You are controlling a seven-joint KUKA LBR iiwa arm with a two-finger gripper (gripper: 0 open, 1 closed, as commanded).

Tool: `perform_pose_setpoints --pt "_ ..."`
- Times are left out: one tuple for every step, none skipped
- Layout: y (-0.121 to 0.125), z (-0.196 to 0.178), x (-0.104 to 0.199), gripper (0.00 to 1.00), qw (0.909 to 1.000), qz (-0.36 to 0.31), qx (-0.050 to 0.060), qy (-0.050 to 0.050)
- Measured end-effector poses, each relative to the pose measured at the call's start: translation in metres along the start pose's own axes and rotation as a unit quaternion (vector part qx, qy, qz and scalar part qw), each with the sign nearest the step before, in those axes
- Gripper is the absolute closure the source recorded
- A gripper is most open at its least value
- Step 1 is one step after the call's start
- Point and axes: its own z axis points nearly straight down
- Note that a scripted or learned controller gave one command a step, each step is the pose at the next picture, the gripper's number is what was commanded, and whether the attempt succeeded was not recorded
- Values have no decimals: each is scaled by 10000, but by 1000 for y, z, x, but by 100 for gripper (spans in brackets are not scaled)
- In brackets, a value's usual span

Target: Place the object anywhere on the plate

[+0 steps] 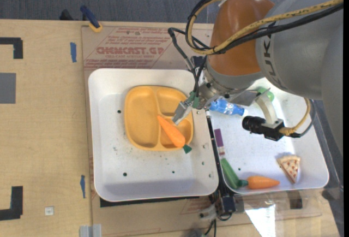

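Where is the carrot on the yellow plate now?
The carrot lies in the plate's lower right compartment, in the left bin, just below the gripper.

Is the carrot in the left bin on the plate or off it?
On it. The carrot lies across the yellow plate, its green tip over the plate's right rim. The hand is right above it.

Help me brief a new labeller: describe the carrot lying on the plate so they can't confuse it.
In the left white bin sits a yellow divided plate. The carrot lies slantwise across its right side, below the gripper. The other carrot lies in the right bin.
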Motion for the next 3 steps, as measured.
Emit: perform_pose_setpoints --pt "2 -11 0 100 10000 -13 -24 -16" --pt "53 -9 44 100 9994 -352 11 24" --pt "53 -10 43 0 9994 -345 14 16"
